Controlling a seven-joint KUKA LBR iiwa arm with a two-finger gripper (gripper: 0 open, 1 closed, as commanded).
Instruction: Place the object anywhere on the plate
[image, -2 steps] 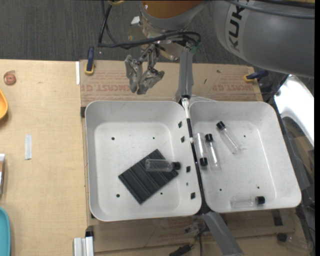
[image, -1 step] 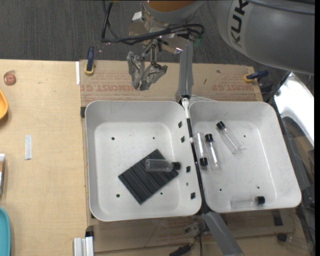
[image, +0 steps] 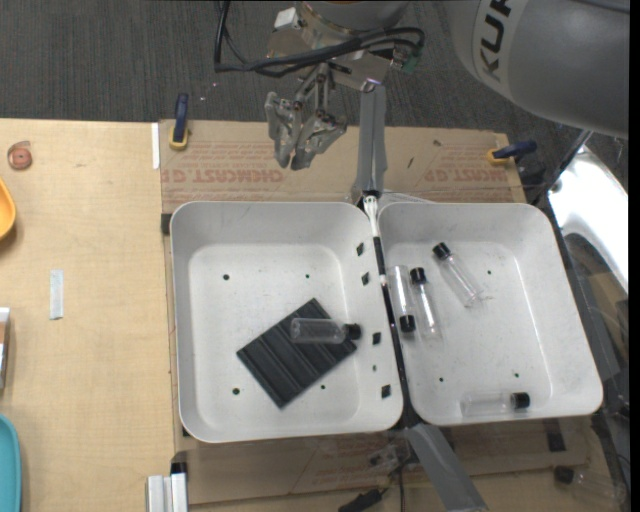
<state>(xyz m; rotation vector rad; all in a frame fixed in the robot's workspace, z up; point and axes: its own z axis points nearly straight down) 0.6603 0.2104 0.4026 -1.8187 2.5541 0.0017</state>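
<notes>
From my remote station I see the tool (image: 305, 125) raised above the far edge of the left shallow white plastic bin (image: 190, 300), over the brown cardboard sheet (image: 230, 165) that covers the bench. Nothing sits between its metal fingers; whether they are spread or closed I cannot tell from this slant.

The dark ribbed rectangular plate (image: 285, 360) lies flat and turned at an angle on the floor of the left bin. A clear cylindrical plastic vial with a black cap (image: 322, 331) rests on its side across the plate's upper right corner, cap pointing toward the divider.

The right shallow white plastic bin (image: 570, 300) holds four more clear vials: two lie side by side near the divider (image: 412, 300), one tilted vial (image: 455, 270) lies apart from them, and one (image: 495, 403) lies near the front wall.
</notes>
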